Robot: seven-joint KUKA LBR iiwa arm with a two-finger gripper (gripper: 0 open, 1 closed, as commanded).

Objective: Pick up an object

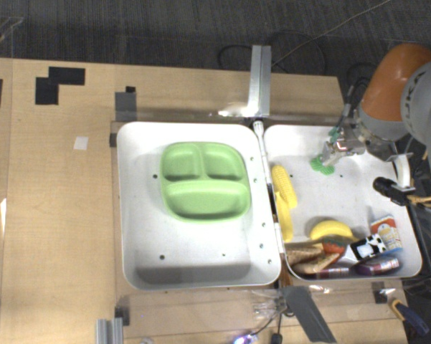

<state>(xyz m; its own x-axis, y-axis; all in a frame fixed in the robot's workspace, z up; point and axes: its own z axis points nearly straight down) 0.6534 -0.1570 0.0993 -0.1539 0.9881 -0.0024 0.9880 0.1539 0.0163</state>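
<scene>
Over the right bin's [416, 260] far side, the tool [335, 151] hangs just above a small green object [320, 165], its grip state impossible to tell, while corn [283, 184], a yellow fruit [331, 229] and other toys crowd the near edge, and a green divided plate [204, 180] lies in the left bin [140, 264].

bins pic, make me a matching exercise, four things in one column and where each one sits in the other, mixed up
Things:
1. green divided plate
2. corn cob
3. small green piece
4. lemon

Places:
A. under the gripper, far end of the right bin
B. along the right bin's left wall
C. middle of the left bin
D. near end of the right bin, by the pile of items

Pairs: 1-C, 2-B, 3-A, 4-D
</scene>
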